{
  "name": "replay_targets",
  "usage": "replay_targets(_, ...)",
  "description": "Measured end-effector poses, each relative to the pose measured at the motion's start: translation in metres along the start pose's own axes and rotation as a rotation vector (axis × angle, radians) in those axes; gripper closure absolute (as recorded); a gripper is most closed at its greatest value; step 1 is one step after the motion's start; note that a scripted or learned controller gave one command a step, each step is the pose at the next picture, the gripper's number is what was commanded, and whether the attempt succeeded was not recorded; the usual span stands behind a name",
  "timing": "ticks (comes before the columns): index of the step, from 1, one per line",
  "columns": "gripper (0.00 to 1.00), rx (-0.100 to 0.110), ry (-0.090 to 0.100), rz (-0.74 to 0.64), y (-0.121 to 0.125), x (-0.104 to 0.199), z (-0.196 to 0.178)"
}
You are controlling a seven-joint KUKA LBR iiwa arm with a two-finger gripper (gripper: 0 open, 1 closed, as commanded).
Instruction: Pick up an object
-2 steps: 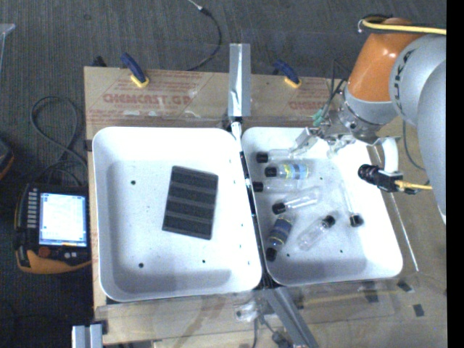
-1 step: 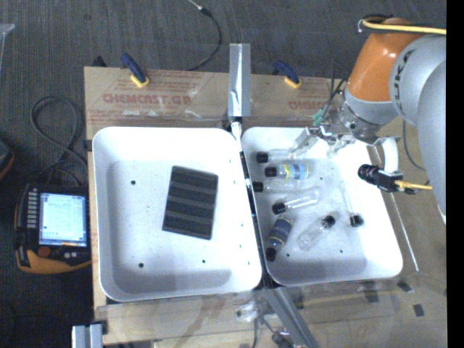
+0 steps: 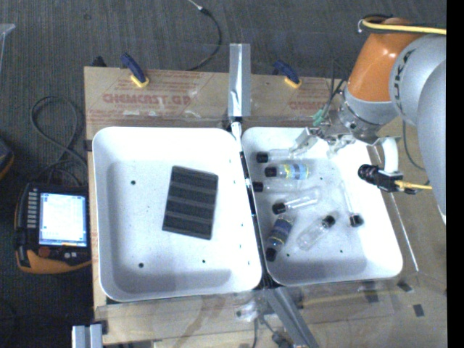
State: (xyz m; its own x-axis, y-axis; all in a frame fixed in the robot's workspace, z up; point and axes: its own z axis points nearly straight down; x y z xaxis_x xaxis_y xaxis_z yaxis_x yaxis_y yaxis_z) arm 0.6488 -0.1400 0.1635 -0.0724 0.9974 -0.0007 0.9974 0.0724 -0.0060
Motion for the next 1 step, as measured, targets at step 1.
replay_targets(1,0.0,-0.025,-0.006,-0.094,-0.0036,0.0288,0.0527)
